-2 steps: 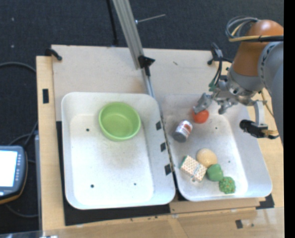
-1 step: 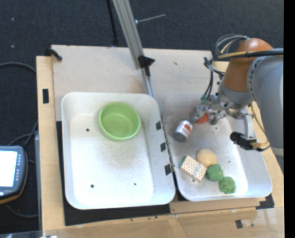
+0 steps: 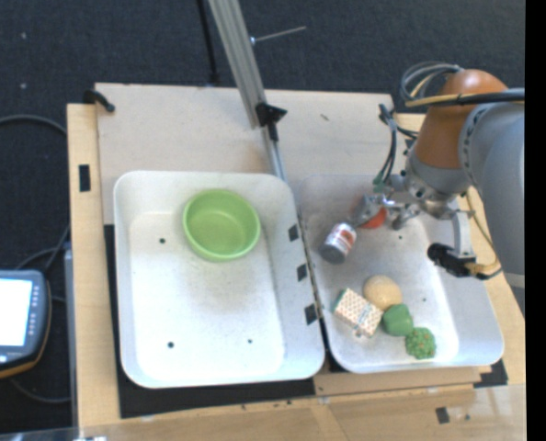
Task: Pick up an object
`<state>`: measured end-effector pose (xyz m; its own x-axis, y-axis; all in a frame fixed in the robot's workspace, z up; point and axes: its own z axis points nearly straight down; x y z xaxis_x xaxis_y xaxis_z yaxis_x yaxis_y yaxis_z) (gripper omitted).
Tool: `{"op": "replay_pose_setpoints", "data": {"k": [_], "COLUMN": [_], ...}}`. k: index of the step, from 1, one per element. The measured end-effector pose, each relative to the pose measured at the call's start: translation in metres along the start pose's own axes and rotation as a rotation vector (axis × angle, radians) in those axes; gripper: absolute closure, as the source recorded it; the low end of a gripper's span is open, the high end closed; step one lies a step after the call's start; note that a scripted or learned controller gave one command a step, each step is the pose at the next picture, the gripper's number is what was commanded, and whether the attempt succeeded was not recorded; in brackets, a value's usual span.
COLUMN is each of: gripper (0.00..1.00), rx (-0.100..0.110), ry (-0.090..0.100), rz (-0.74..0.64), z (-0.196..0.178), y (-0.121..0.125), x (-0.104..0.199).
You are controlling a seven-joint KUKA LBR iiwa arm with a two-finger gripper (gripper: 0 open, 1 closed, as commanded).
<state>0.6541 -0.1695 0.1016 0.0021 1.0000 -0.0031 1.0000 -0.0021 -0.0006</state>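
The gripper (image 3: 383,211) hangs low over the far end of the right bin (image 3: 480,338), its metal parts bunched together with something orange-red at the tip; from here I cannot tell whether the fingers are spread or closed, or whether anything sits between them. Above it the arm (image 3: 457,145) comes in from the right, orange band over grey.

Just beside the gripper, toward the middle divider, lies one small can (image 3: 339,242), on its side, silver with a red label. Nearer the front of the same bin sits a cluster of four things: one patterned box (image 3: 357,311), one beige ball (image 3: 382,291) touching it, one smooth green ball (image 3: 397,319) next to both, and one knobbly green ball (image 3: 421,343) closest to the front corner. That makes five loose objects in this bin.

The left bin (image 3: 144,338) carries a single green bowl (image 3: 221,225), upright, toward its far side. Both bins sit side by side on the table (image 3: 163,127). One slanted metal pole (image 3: 241,49) rises from behind them.
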Motion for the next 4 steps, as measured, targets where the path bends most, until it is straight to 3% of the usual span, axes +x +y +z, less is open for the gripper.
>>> {"op": "replay_pose_setpoints", "data": {"k": [1, 2, 4], "gripper": [1.00, 1.00, 1.00], "rx": [0.000, -0.003, -0.010], "ry": [-0.001, 0.002, 0.000], "rz": [0.000, 0.002, -0.005], "z": [-0.011, -0.055, -0.183], "y": [0.000, -0.002, 0.005], "x": [-0.001, -0.003, -0.009]}}
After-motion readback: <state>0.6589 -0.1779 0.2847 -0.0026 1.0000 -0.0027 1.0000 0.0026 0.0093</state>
